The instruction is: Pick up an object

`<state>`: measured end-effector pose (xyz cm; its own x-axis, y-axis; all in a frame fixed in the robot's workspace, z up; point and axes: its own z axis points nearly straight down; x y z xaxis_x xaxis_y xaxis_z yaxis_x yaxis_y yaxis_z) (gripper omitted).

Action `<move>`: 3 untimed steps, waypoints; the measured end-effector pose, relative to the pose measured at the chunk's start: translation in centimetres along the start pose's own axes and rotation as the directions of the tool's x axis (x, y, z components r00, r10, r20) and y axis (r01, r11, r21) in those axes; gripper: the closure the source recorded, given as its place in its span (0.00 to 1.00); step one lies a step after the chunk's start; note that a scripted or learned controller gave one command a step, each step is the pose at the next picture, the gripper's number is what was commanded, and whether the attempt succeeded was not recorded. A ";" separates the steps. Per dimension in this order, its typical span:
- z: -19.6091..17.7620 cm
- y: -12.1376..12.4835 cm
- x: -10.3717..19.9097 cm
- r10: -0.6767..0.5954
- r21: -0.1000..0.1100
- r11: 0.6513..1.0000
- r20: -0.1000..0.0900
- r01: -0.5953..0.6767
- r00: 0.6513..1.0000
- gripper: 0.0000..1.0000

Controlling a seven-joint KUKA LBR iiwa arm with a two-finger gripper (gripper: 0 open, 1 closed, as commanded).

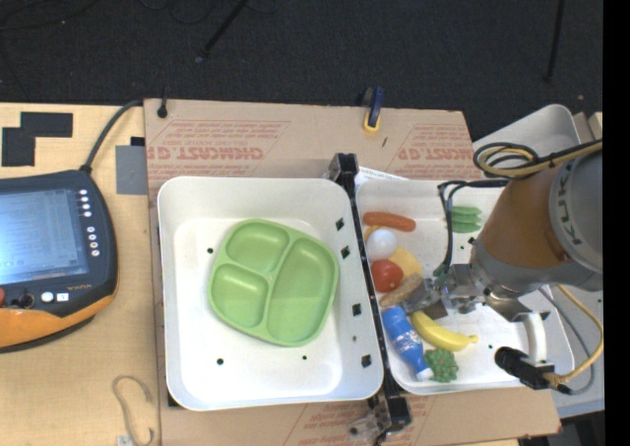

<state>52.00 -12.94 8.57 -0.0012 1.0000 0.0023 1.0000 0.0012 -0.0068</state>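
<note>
A dark floor lies behind the table [98, 365] with its two white bins. The tool [440, 288] hangs low in the right bin [551, 365], its state hidden. Just beside it lie a banana [445, 334], a blue bottle [405, 338] and a tomato [386, 275]. A green tray [274, 282] sits in the left bin [187, 237].

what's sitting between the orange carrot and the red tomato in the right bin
A white egg sits between the carrot and the tomato, as the camera view shows, close to both in the right bin.
</note>
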 end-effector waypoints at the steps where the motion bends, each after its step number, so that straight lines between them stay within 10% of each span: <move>1: -1.2 0.0 -0.2 0.007 0.000 1.000 0.000 -0.007 1.000 1.00; 3: -13.2 -1.1 -1.1 0.001 -0.008 1.000 0.003 -0.001 1.000 1.00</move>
<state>51.01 -14.03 21.78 0.0000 1.0000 -0.0002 1.0000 0.0000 0.0014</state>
